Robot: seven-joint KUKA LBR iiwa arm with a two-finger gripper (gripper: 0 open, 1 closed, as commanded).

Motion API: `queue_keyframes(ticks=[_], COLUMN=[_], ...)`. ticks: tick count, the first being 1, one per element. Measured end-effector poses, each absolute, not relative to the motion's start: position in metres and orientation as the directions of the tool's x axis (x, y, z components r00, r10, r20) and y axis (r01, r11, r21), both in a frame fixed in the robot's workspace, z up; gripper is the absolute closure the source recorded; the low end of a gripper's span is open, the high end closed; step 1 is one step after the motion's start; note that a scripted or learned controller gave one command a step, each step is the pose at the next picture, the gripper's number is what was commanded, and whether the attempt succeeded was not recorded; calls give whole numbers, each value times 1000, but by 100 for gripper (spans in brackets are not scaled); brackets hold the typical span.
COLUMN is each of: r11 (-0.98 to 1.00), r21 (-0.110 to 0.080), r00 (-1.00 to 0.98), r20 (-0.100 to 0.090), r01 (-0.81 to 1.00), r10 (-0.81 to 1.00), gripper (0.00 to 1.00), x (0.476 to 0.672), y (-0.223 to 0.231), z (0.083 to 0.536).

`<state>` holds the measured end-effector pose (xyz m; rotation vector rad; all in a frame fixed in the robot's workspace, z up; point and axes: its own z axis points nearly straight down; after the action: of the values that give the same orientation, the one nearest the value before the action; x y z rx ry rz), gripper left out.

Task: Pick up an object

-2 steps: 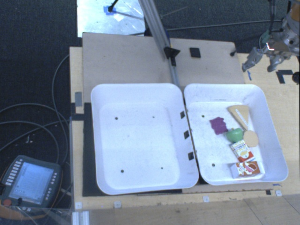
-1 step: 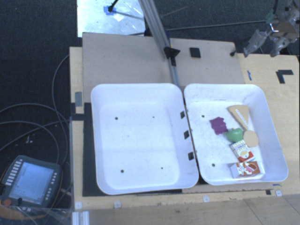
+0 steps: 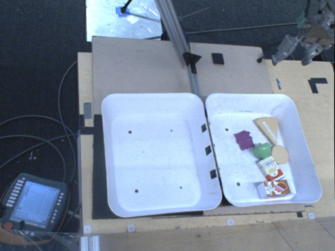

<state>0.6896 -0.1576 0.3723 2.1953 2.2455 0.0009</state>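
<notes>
Camera view: gripper [image 3: 297,50] above bins [image 3: 157,101]

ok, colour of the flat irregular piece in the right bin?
Purple; the flat piece shows clearly in the camera view.

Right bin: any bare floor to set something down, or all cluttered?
Right bin: bare floor along the left wall, left of the purple piece. Crowded down the right side: wedge, green ball, cartons. Left bin floor is open throughout.

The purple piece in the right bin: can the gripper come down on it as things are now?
Probably yes. The purple piece lies alone on the right bin floor, apart from the green ball, with nothing above it. The gripper is beyond the bin's far corner.
</notes>
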Motion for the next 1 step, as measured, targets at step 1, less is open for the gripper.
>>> queue_keyframes(ticks=[1], r11=[0], r21=[-7], r00=[0], r20=[1], r01=[1000], r10=[1000], gripper=[0], x=[606], y=[-129], z=[235])
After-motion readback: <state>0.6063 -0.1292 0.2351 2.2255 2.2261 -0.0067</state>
